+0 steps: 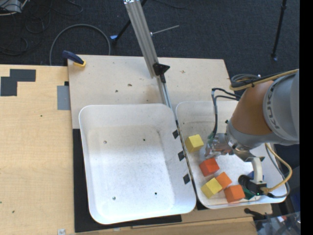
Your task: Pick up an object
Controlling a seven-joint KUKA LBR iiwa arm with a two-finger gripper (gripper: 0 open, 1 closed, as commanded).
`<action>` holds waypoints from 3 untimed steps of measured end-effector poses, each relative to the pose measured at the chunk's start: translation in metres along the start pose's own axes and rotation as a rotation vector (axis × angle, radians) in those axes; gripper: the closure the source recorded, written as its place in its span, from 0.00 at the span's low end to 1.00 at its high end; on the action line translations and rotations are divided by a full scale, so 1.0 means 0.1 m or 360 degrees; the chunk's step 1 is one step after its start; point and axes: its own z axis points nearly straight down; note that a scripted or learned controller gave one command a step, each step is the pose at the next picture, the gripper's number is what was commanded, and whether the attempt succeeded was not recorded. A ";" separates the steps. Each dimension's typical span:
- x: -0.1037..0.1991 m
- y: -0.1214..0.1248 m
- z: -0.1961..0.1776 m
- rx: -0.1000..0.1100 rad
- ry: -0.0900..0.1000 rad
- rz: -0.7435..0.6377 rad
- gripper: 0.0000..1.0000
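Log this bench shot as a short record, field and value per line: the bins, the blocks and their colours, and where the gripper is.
bins: two shallow white bins side by side, left bin and right bin
blocks: all five in the right bin
yellow: upper yellow block; lower yellow block
red-orange: red block
orange: orange block touching the lower yellow one; second orange block near the front wall
gripper: gripper low over the right bin, between the upper yellow block and the red block
grasp: cannot tell

Two smooth white bins (132, 131), probably plastic, sit on a matt wooden bench (117, 80).
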 end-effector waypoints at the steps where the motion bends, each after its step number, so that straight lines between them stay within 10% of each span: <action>1: 0.59 -0.43 -0.92 -0.0001 0.0004 -0.0019 1.00; 2: -0.06 -0.29 -1.06 0.0003 -0.0005 -0.0005 1.00; 3: 0.03 0.41 -1.16 0.0007 -0.0001 -0.0015 1.00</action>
